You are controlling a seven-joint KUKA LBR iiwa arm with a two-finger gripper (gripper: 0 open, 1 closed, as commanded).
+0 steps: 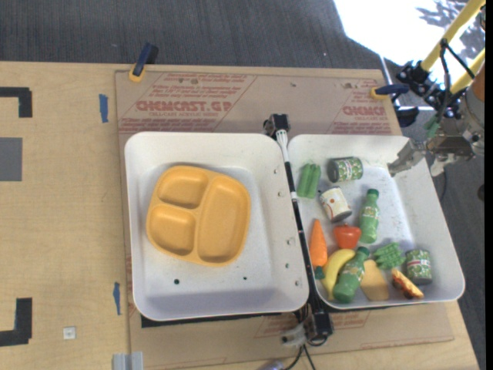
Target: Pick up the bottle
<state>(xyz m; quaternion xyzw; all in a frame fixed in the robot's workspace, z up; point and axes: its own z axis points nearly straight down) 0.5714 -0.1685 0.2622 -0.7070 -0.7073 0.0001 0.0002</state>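
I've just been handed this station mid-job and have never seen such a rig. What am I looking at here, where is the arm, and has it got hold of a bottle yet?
This is one fixed camera looking down at a slant on a bench with two shallow white bins. The left bin holds a yellow divided plate. The right bin holds toy groceries: two green bottles, one upright in the picture, one lower beside a banana, plus cans, a carrot and other pieces. The robot arm comes in from the right; its gripper hangs at the right bin's upper right corner, apart from both bottles. Nothing is between its fingers, so no bottle is picked up yet.
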